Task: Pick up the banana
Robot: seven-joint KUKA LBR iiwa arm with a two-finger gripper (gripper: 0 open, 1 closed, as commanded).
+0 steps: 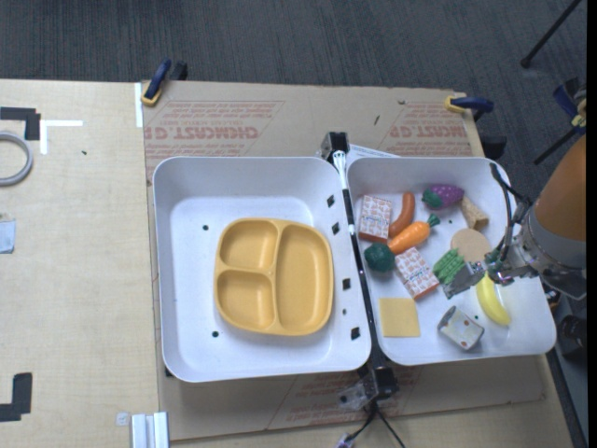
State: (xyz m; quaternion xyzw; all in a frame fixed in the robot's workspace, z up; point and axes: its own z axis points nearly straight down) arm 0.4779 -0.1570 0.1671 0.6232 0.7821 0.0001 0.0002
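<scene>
The banana (493,301) lies in the right bin (532,339), toward four o'clock of its floor near the right wall, its length running from eleven to five o'clock. The gripper (487,273) hangs just at the banana's twelve o'clock end, close over it; whether it is spread or closed on anything I cannot tell. At nine o'clock from the banana sits a green toy (449,266); at seven o'clock a grey wedge (462,329). A yellow divided plate (275,275) rests in the left bin (177,250).
</scene>
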